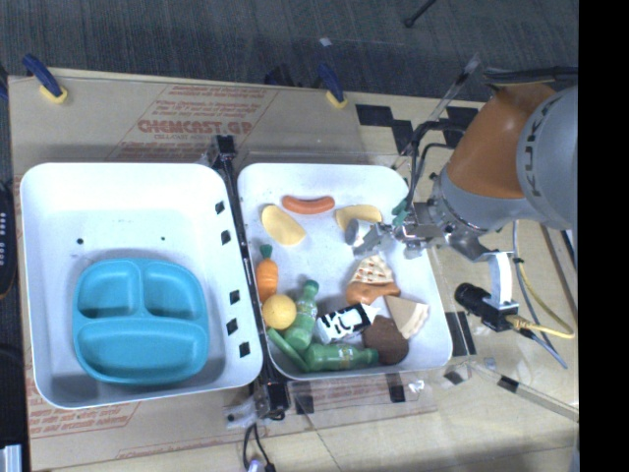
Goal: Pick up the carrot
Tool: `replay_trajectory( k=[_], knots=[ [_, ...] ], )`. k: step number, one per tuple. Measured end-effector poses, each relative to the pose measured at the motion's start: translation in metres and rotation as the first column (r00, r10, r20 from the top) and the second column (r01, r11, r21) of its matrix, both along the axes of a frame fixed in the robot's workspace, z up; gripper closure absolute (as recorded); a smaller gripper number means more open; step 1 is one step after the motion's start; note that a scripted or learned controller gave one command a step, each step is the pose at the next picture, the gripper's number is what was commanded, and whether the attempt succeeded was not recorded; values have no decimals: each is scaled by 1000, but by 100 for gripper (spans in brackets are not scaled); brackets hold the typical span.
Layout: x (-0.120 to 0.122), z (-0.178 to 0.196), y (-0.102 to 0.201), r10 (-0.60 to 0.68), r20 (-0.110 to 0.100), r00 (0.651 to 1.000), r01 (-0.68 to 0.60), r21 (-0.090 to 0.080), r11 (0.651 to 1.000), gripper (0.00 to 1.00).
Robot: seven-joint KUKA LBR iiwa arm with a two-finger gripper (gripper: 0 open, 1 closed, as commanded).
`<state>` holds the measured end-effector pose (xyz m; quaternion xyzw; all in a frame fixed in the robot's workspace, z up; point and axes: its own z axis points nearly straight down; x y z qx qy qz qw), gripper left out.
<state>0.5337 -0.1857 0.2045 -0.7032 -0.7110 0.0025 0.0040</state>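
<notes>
At the right bin's (295, 177) far side the gripper (371, 236) hovers, its grip state unclear; it should cross to the carrot (266, 274) by the left wall, perhaps descending vertically.

Two bins (39, 195), one carrot (266, 274)

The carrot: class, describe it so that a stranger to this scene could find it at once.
Look at the right-hand white bin, the one crowded with toy food, and follow its left wall about halfway down. There the carrot lies, just above a yellow lemon. It is the one small orange cone with a green tuft at its top end.
</notes>
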Motion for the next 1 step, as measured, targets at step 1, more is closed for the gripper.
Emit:
replay_trajectory(
  k=[1],
  knots=[
    [72,-103,-5,70,2,998,-70,-2,998,0]
  ],
)
